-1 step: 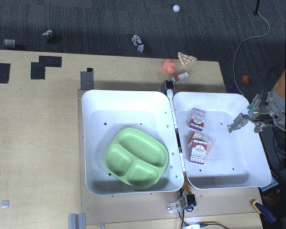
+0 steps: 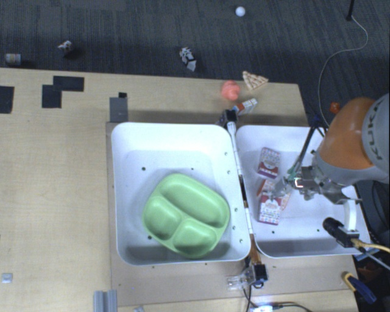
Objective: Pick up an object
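Dark grey carpet (image 2: 122, 30) runs across the top of the view, scattered with small bits of litter and a white ball (image 2: 240, 11) at 12 o'clock; below it lies the pale wooden desk (image 2: 55, 195), bearing black tape patches at its 10 o'clock corner; two shallow white bins sit side by side on it; the left bin (image 2: 128, 146) holds a green compartment tray (image 2: 186, 213), tilted, lying toward the bin's 6 o'clock side; the right bin (image 2: 304, 234) holds small red-and-white packets, one (image 2: 269, 163) near the bin's 11 o'clock area and another (image 2: 271, 210) just below it toward the centre, with a third (image 2: 264, 186) between them, partly hidden; beyond the bins, at 12 o'clock of the right one, rest a pink ball (image 2: 230, 90), a triangular slice-shaped toy (image 2: 255, 80) and a small tube-like object (image 2: 246, 106); the grey arm with its orange band (image 2: 344, 137) reaches in from 3 o'clock over the right bin; the hand (image 2: 291, 183) hangs low at the packets' 3 o'clock side, just beside the middle ones; whether its fingers are apart or together I cannot tell, and no packet is visibly clamped between them; cables trail near the bin's 5 o'clock corner.
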